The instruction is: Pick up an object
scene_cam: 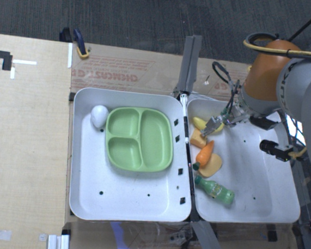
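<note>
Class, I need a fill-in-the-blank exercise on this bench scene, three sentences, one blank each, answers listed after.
1. The green divided plate has ____ compartments.
2. The white ball lies in the left bin, touching the plate's ____ edge.
3. In the right bin, the carrot lies just above the ____ bottle, while the gripper hangs by the banana.

Missing words: three; left; green

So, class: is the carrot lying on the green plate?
No, the carrot lies in the right bin; the green plate is in the left one.
</note>
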Available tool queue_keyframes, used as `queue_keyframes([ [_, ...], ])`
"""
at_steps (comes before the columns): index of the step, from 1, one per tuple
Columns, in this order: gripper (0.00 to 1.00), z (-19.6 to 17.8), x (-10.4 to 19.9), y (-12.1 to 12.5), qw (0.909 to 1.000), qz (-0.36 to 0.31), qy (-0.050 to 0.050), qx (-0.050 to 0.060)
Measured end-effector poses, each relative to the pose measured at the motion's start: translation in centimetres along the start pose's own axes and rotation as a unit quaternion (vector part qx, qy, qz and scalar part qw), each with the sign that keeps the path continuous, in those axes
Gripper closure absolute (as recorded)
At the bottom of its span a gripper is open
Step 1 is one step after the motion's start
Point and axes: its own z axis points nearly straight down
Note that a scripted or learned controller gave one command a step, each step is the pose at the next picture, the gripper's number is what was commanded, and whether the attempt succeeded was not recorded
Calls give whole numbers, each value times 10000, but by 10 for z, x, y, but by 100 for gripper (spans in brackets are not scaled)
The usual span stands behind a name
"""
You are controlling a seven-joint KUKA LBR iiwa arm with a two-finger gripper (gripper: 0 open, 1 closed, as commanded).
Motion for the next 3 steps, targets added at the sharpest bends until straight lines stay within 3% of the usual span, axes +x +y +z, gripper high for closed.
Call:
queue_keyframes([
  [1, 0, 0, 0, 0, 10000, 0, 0, 0],
  [2, 100, -11, -1, 0, 10000, 17, -9, -14],
  [3, 100, -99, 42, 23, 9966, 823, 0, 6],
])
